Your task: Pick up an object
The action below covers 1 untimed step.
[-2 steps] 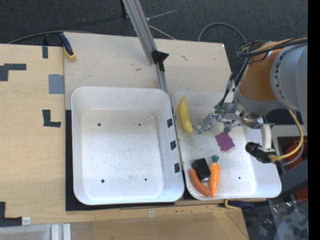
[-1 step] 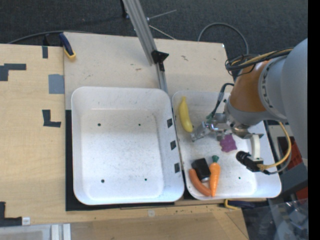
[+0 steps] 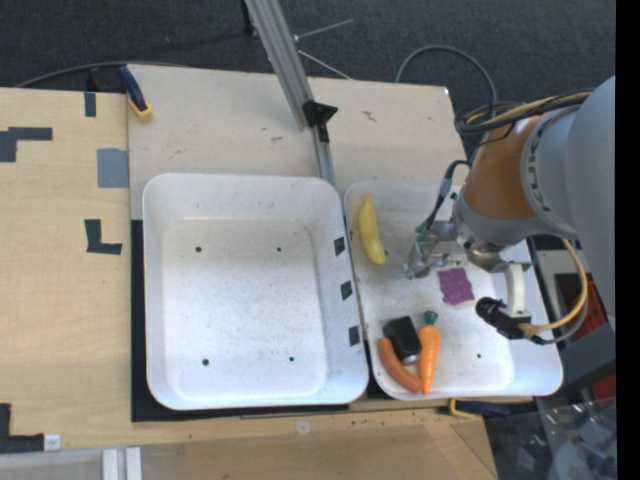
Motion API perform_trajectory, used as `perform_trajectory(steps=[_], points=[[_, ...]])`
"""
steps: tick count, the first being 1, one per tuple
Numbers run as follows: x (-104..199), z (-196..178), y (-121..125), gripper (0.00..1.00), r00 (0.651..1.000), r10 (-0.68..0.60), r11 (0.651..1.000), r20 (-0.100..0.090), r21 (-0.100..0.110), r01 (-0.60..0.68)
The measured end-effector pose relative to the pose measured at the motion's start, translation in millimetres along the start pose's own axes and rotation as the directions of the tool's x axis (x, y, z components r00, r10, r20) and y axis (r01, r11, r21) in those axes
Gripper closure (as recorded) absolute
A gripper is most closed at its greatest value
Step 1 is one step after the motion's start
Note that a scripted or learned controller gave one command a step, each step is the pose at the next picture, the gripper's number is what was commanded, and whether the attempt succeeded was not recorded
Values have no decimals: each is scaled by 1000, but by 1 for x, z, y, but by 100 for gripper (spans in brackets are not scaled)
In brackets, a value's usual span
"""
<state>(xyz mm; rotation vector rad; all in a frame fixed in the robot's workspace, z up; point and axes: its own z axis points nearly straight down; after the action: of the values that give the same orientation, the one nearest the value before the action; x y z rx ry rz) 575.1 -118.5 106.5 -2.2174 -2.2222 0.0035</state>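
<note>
Tool point(image 3: 425, 258) is hanging low over the middle of the right bin point(image 3: 530, 373), between the banana point(image 3: 371, 230) to its left and the purple piece point(image 3: 456, 286) just to its right; how far it is open I cannot tell, and nothing is showing in its grip. Any of the bin's things would do for the pick. The purple piece is lying flat on the floor just beside the tool, so it is probably the likeliest target, though being flat it is offering little to pinch. The banana, lying lengthwise near the left wall, is giving a rounder body to close across. At the near edge, two carrots point(image 3: 428, 356) and a black block point(image 3: 403, 337) are crowding together, touching, which is making a clean grab there harder. A good attempt is centring over one thing, descending straight, and closing across its narrow width.

The left bin point(image 3: 160, 268) is sitting alongside on the pale wooden table point(image 3: 60, 268). A metal pole point(image 3: 285, 53) is slanting in from the far side.
</note>
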Motion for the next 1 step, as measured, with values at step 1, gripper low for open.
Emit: perform_trajectory(steps=[1], points=[[2,-49,-9,100,1000,1,1000,1,-6,-1]])
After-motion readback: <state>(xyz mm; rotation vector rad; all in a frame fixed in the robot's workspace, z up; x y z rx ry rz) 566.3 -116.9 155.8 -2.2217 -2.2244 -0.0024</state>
